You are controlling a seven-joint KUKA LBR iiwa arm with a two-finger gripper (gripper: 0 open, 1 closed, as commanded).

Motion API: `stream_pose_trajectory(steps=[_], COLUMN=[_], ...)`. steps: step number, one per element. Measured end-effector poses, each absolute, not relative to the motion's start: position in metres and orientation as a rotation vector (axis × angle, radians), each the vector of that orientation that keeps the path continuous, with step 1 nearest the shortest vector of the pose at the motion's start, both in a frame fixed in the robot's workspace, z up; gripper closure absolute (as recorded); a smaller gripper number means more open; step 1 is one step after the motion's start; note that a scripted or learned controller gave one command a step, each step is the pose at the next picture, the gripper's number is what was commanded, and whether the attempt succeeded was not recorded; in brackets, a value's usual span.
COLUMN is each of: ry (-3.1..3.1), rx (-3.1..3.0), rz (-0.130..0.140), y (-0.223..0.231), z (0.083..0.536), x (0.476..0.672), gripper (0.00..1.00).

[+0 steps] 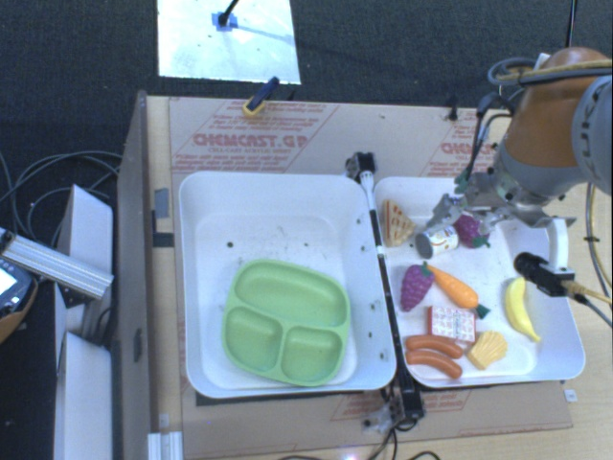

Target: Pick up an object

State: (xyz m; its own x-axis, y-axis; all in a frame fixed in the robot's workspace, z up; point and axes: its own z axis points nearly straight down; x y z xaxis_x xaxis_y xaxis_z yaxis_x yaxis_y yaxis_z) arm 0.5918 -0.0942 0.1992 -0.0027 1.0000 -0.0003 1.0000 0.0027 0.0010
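Observation:
My gripper (454, 220) hangs low over the back of the right bin (560, 357), below the grey and orange arm (551, 132). It sits right above a small white can (436, 241) and a purple toy fruit (468, 229), partly hiding both. Whether it touches either one is unclear. Nearby lie a pizza wedge (396, 223), purple grapes (415, 286), a carrot (452, 287), a banana (520, 307), a red and white cracker (452, 322), two sausages (433, 351) and a yellow shell-shaped piece (487, 350).
The left bin (206, 209) holds a green divided plate (285, 322). A ridge (381, 276) separates the two bins. A black and white part (544, 271) of the arm's gear juts over the right bin near the banana. Cardboard (287, 132) lies under the bins.

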Motion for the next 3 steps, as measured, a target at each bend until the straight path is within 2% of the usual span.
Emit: stream_pose_trajectory(steps=[1, 2, 3], ry=[2.223, 2.221, 2.223], rx=[2.221, 2.217, 2.216], rz=[-0.002, 0.003, 0.004], y=[-0.116, -0.105, -0.105], z=[0.127, 0.102, 0.112], x=[0.538, 0.56, 0.56], gripper=[0.0, 0.0, 1.0])
